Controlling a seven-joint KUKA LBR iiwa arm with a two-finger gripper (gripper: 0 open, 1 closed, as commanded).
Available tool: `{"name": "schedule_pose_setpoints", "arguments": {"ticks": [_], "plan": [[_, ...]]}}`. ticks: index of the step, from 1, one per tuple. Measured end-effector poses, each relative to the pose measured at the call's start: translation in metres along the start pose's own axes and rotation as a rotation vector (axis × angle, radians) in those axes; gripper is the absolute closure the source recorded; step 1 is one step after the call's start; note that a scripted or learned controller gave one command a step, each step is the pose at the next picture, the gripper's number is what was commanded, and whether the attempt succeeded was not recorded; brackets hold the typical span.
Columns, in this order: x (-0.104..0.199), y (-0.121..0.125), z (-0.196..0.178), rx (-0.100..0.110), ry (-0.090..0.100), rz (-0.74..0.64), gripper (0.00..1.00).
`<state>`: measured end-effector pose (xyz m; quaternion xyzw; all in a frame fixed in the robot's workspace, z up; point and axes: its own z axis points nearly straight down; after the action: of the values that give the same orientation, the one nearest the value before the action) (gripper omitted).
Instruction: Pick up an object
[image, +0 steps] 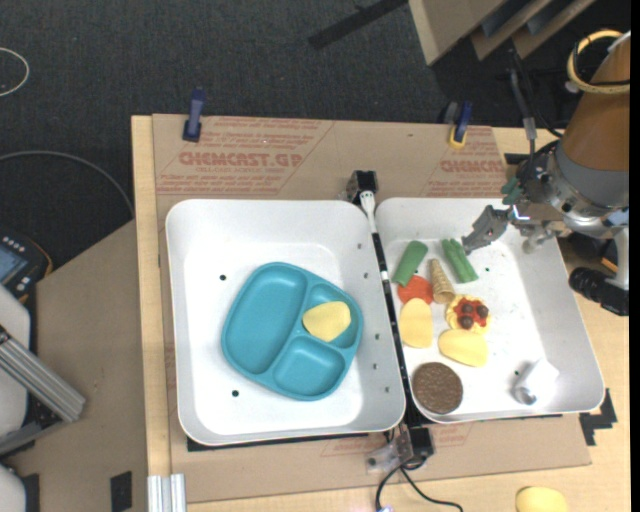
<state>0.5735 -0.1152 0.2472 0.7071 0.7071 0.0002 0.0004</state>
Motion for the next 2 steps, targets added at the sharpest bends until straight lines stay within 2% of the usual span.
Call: {"name": "schedule_pose_setpoints", "arguments": {"ticks": [1, 2], "plan": [[0.0111, -0.0621, -0.0886, -0.009, -0.001, -0.001, 0.00], [0.0114, -0.0604, -0.0937, -0.004, -0.001, -0.001, 1.00]]}}
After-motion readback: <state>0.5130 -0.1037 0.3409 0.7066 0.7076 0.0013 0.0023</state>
